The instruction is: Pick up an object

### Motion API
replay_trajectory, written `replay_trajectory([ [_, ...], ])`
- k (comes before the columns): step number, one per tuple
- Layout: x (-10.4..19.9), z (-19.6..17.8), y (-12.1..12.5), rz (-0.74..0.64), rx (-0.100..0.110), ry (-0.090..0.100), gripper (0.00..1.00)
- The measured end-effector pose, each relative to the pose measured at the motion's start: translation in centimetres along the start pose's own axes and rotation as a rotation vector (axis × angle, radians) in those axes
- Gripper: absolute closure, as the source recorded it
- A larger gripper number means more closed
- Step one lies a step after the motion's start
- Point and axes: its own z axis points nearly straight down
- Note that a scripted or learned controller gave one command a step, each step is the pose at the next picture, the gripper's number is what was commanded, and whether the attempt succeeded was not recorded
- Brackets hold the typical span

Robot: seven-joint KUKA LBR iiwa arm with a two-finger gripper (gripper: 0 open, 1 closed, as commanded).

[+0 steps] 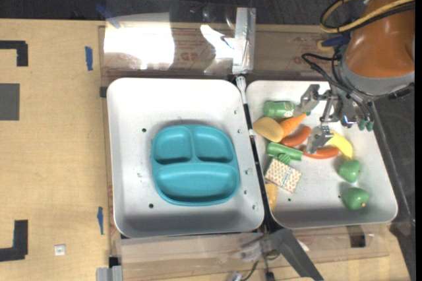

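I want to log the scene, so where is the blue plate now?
In the camera view, the blue plate lies in the middle of the left bin, apart from the toy food in the right bin.

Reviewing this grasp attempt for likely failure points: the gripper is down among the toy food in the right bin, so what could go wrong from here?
1. The gripper sits in a tight cluster: the carrot, red pepper and yellow banana touch or overlap, so it may pinch two pieces or just shove them.
2. The pieces look rounded and smooth, so one could slip out on lifting.
3. The pile lies near the right bin divider wall; pushed items could wedge there.
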Motion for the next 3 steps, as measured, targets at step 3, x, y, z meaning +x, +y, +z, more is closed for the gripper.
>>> replay_trajectory([
  [3,-1.7,10.7,0.6,-0.001,0.003,-0.006,0.0],
])
